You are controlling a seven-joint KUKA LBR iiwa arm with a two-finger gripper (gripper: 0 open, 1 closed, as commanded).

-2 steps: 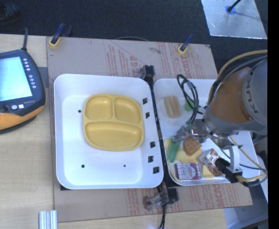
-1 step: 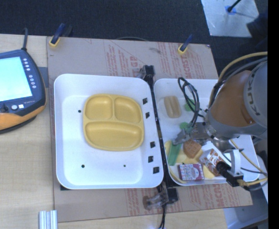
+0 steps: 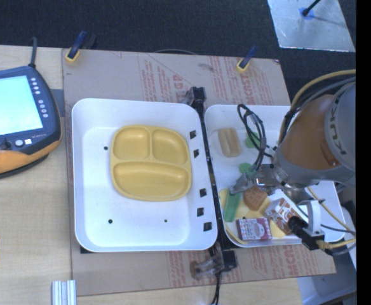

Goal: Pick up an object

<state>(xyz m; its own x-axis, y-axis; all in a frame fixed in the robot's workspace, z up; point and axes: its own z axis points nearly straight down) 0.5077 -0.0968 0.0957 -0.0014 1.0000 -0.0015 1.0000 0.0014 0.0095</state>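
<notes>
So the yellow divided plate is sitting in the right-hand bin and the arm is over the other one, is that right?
Not quite. In the camera view the yellow divided plate lies in the left bin, and the arm is over the other one, the right bin, where the small items are.

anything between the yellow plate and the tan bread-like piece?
Camera view: bare floor of the left bin, then both bins' adjoining rims with black clips. No objects between yellow plate and tan piece.

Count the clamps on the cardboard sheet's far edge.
2. One yellow-and-blue clamp at the far left corner of the cardboard sheet, one further right along the same edge, above the right bin. The arm may hide others.
</notes>
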